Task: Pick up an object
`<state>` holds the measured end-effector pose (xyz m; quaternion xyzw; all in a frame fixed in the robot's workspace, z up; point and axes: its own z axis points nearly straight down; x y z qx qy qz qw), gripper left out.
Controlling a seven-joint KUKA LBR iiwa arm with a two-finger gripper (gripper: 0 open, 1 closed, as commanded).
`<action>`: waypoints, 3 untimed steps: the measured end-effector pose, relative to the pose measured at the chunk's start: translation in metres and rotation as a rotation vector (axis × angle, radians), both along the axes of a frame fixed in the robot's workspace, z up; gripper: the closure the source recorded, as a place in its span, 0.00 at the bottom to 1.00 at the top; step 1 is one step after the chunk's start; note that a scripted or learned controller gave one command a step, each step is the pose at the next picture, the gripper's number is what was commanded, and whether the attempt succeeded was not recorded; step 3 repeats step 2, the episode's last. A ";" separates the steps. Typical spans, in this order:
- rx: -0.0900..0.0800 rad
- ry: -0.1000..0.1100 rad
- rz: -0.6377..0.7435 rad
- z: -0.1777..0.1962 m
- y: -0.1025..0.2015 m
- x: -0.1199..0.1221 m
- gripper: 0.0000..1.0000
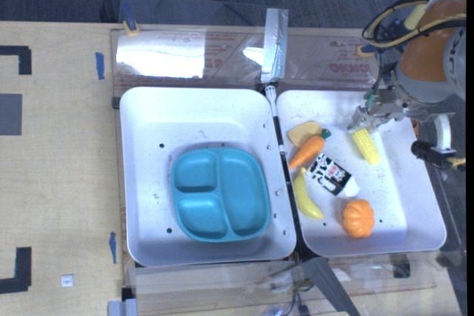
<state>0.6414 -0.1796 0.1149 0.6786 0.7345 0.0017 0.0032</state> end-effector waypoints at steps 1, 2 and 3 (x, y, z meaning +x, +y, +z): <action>0.001 -0.004 -0.079 0.099 0.041 -0.021 1.00; 0.001 0.002 -0.256 0.129 0.025 -0.011 1.00; 0.001 0.002 -0.256 0.129 0.025 -0.011 1.00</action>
